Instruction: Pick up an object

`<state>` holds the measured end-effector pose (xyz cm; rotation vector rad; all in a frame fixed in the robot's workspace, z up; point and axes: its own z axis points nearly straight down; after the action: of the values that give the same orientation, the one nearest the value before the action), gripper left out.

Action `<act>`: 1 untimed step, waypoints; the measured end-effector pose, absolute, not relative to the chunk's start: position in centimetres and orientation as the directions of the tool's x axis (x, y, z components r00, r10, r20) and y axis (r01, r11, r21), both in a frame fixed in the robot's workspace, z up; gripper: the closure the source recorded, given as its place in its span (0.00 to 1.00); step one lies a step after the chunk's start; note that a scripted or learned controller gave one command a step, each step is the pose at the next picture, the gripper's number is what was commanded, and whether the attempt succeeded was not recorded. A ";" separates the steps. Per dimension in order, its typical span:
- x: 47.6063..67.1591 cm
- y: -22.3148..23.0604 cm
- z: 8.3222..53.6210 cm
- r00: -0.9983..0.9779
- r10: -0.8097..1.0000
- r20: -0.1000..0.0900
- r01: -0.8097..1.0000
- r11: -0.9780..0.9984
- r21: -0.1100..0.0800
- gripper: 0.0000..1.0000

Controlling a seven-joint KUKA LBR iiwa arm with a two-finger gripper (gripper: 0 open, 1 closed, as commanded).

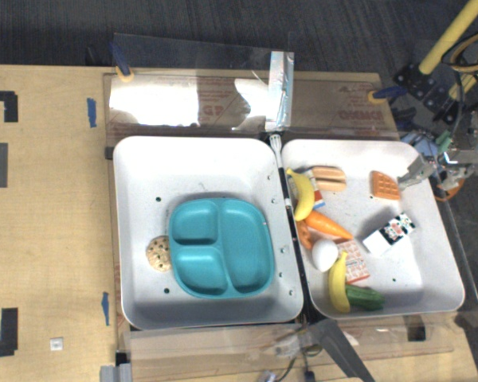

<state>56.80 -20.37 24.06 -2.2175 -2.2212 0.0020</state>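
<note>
Objects worth picking lay almost all in the right bin (418,273), while the left bin (143,173) held a teal divided tray (223,245), the biggest thing on the bench and probably too wide and flat for a two-finger grasp. The arm came in at the right edge, and its gripper (421,171) stood over the right bin's upper right corner, just beside a waffle (385,185); whether it was open or closed could not be told, and nothing was seen held in it. Among the smaller things, a banana (303,197) lay along the bin's left wall with a carrot (328,224) touching it below and a hot dog (328,178) just beside it above. A second banana (337,270) lay lower down, its end against a green cucumber (365,297), with a red-and-white packet (354,263) and a white egg (324,254) close by. A small white box (390,231) lay apart from that pile, and a cookie (158,253) lay beside the tray in the left bin. The waffle looked the best target: nearest, and clear of its neighbours. A good try would centre the gripper over it, close across its narrow side, come straight down near the bin floor without scraping it, and lift slowly. The crowded pile at the left invited glancing contact and a failed grip.
</note>
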 end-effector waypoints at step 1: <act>52.3 -17.0 13.2 -0.049 0.999 0.002 0.999 0.049 -0.003 0.00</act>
<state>52.32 -16.99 13.21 -2.1642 -2.2733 0.0013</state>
